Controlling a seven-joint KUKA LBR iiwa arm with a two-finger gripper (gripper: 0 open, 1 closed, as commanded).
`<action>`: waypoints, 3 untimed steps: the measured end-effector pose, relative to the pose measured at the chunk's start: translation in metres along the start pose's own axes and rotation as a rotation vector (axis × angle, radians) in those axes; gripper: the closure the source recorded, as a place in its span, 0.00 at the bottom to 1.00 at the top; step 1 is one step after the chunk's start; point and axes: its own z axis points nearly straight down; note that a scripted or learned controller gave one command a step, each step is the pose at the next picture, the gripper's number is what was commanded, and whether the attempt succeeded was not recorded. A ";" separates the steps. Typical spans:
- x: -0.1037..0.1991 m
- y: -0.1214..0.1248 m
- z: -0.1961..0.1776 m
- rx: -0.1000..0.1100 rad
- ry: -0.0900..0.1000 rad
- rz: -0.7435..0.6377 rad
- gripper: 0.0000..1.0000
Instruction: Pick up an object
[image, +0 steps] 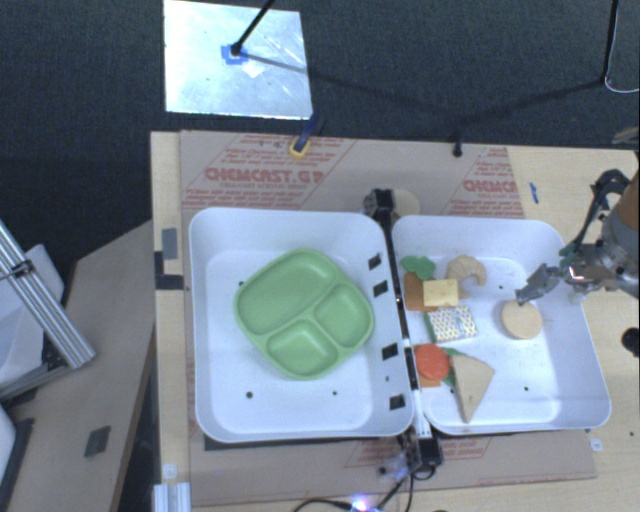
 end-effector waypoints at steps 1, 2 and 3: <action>-0.001 0.010 0.049 0.000 0.000 -0.001 0.00; 0.003 0.013 0.091 -0.002 0.000 -0.001 0.00; 0.004 0.014 0.117 -0.002 -0.001 0.000 0.00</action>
